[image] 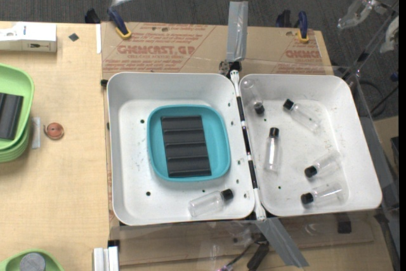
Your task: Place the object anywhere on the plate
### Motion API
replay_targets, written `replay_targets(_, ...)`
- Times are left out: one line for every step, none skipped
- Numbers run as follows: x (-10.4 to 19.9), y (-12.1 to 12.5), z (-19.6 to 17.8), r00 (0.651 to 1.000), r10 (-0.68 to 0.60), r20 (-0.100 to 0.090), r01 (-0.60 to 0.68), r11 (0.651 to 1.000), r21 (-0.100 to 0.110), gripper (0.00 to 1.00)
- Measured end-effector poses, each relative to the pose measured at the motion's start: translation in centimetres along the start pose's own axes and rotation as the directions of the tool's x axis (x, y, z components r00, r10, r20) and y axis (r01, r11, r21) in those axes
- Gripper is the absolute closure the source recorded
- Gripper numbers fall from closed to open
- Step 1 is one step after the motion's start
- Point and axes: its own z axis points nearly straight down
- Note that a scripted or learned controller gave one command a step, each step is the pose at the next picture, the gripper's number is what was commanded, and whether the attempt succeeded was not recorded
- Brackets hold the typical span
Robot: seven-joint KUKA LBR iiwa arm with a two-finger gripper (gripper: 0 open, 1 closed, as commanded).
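Green tray at the far left edge of the wooden table, holding a dark block; just to its right lies a small copper-coloured disc, and a white box sits above them. Brown cardboard, fixed by two clamps, underlies the two white bins. The left bin contains a teal plate near its centre, with a black ribbed insert resting on it. One clear vial with a black cap lies on its side on the bin floor, just beside the plate's lower right corner and off the plate. The right bin holds further black-capped clear vials, all apart from one another: one at the upper left, one near the middle, one at the top, and two at the lower right. State of the jaws: cannot be told.
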Motion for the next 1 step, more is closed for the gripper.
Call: replay_targets(-3.10, 5.46, 0.02, 1.000, 0.028, -0.001, -0.028, 1.000, 0.001, 0.00)
